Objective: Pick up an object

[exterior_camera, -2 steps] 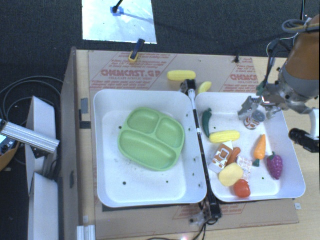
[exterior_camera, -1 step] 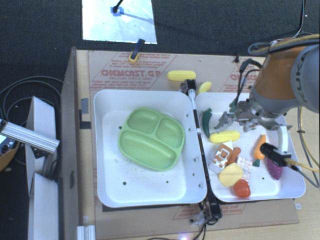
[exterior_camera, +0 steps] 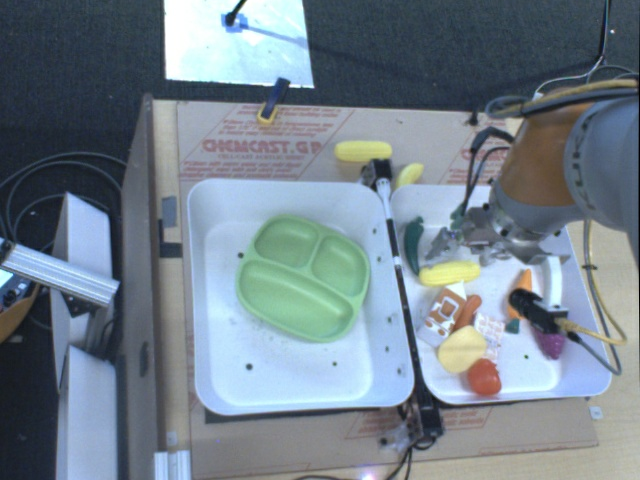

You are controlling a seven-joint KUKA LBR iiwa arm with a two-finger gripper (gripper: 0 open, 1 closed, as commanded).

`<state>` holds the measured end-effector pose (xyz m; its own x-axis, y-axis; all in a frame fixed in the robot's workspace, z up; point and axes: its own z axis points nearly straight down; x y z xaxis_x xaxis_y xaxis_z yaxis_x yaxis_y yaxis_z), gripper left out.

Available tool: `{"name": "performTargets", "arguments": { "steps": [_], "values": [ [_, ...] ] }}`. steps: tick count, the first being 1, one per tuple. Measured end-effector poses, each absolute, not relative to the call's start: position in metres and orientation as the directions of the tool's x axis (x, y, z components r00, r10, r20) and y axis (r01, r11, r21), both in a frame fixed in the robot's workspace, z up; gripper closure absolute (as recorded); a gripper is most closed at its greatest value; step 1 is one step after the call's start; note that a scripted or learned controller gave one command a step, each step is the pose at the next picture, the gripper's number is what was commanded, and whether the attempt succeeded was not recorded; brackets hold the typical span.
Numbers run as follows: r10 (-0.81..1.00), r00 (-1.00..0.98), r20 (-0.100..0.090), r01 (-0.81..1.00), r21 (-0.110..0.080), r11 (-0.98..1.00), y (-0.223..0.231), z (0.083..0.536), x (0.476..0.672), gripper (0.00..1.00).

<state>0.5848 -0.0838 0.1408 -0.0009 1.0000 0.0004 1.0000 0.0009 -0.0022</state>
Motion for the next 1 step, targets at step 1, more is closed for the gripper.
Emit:
{"name": "performTargets", "arguments": {
  "steps": [1],
  "values": [
    [1.0,-0.001,0.001,1.0,0.005,0.001,-0.088,0.1038,0.5775,0.0]
  ]
}}
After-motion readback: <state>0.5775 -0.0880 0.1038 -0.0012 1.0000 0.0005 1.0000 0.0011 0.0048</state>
